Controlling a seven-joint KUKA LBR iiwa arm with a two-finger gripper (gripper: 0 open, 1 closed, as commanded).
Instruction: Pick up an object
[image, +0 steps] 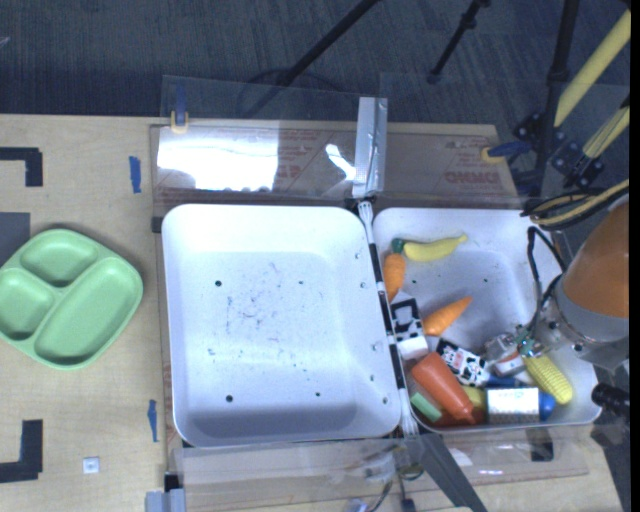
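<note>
The right bin (480, 230) holds several toys. A yellow banana (432, 247) lies at the back, with an orange carrot (394, 272) beside it and a second carrot (447, 314) near the middle. A red-orange vegetable (440, 385), a black-and-white spotted toy (460, 363), a corn cob (549, 378) and a blue-capped bottle with a yellow label (513, 402) crowd the front. My gripper (512, 350) is low in this bin, just above the corn and the bottle, below the orange wrist band (603, 280). Nothing visibly sits in it.
The left bin (190, 240) stands next to the right one, sharing a central divider (385, 310). A green divided plate (65, 297) rests on the bench far left. A clear plastic panel (260, 150) stands behind the bins. Cables and stands are at the back right.
</note>
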